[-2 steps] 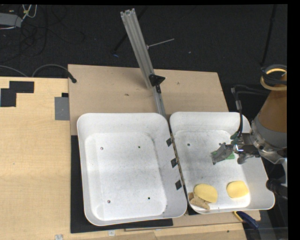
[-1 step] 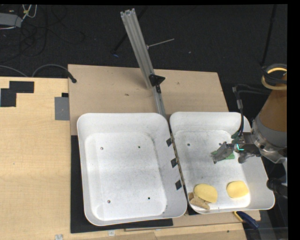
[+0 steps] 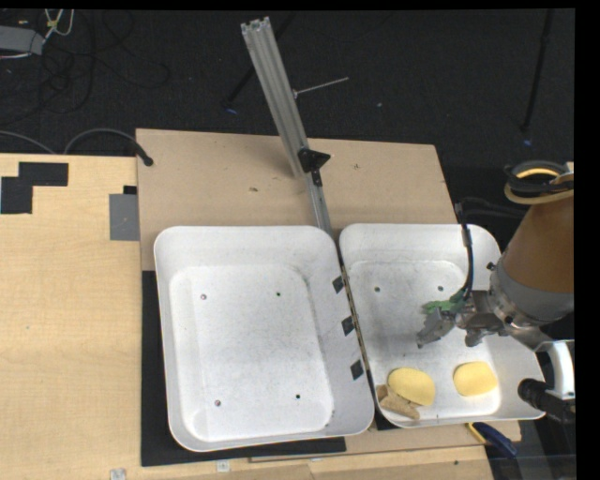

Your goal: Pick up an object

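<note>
Camera view, tool (image 3: 429,330) in right bin (image 3: 398,253), yellow objects (image 3: 412,385) just below, grip unclear.

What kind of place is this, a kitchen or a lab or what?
Most likely a robotics lab set up for grasping trials. A robot arm reaches over two white bins on a bench, a bare metal rail stands behind them, and loose cables lie on the dark floor.

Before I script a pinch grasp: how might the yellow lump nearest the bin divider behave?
The yellow lump looks rounded and smooth, so it may roll or slip sideways. It touches a tan piece, which could shift with it. It probably weighs little.
</note>
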`<action>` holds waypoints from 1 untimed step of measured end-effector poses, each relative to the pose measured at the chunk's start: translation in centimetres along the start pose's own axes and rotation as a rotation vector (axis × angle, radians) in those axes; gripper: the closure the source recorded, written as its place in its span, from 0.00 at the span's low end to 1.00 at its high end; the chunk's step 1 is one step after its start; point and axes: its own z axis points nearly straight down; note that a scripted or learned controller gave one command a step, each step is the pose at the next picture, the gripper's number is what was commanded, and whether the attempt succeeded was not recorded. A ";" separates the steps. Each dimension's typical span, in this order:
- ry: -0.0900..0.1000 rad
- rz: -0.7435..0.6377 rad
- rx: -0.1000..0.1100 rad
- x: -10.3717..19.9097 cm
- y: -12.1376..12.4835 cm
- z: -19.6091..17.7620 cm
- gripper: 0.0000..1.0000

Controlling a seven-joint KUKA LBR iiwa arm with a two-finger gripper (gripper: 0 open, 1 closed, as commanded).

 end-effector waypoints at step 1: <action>0.001 0.000 0.001 1.1 0.0 5.3 0.00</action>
